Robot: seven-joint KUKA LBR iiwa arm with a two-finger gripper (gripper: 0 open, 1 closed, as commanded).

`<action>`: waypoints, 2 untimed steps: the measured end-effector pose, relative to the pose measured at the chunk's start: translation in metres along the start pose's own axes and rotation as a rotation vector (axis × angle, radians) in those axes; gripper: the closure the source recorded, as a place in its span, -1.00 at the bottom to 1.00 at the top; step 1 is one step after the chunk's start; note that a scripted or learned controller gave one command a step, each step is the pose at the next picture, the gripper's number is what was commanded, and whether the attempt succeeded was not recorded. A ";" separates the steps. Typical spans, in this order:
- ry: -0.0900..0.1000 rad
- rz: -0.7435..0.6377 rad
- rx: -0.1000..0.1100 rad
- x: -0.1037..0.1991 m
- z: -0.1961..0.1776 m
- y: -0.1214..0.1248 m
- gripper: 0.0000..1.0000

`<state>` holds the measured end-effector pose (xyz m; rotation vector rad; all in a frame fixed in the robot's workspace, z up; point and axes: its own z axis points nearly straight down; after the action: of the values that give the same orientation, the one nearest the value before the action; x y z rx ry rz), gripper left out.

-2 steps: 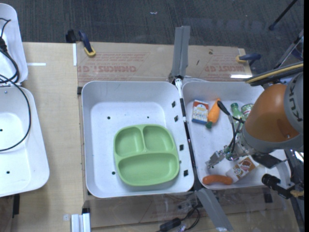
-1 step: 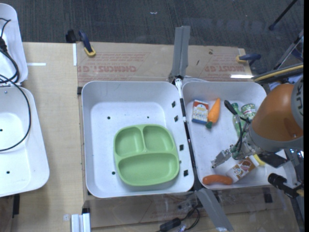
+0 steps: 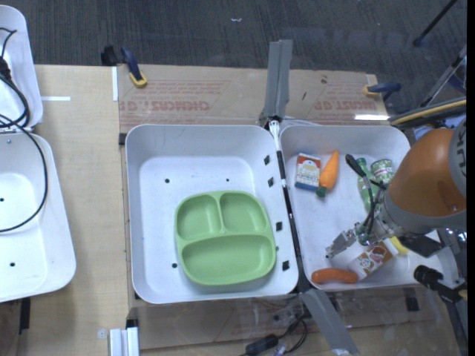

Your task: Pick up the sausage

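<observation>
**Sausage low in the right bin, claw just above it**

Sausage was the target, but from the left edge first: a white tray [image 3: 30, 221] sat at the far left of the frame with a black cable [image 3: 33, 162] looped over it. At upper left a blue-and-yellow clamp [image 3: 133, 70] gripped the brown cardboard sheet [image 3: 193, 95] behind the bins.

Next came the left bin [image 3: 148, 162], and in it a green divided plate [image 3: 225, 237], flat on the floor, lower centre of that bin.

Over the divider and into the right bin [image 3: 349, 136]. Near its upper left lay a small red-and-white carton [image 3: 308, 171], and touching its right side an orange carrot [image 3: 329, 169], tilted, green end down. Right of those, a green bottle [image 3: 377, 173] lay near the arm.

Down at the bottom edge of this bin lay the sausage [image 3: 334, 276], orange-red, lengthwise along the front wall. The gripper [image 3: 335, 248] hung just above it in the frame, nothing seen in its grasp; whether the claw was wide or narrow could not be told. A brown-and-white packet [image 3: 373, 259] lay just right of the sausage, under the wrist.

Right edge: the arm [image 3: 430, 180] came in, its orange band bulking over the bin's right side. A second clamp [image 3: 382, 89] sat at upper right.
</observation>
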<state>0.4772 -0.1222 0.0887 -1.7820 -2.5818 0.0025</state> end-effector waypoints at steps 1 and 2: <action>-0.001 -0.032 -0.001 0.020 -0.045 0.009 -1.00; -0.002 -0.037 0.000 0.052 -0.100 0.022 -1.00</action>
<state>0.4799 -0.0656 0.1888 -1.7345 -2.6156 0.0047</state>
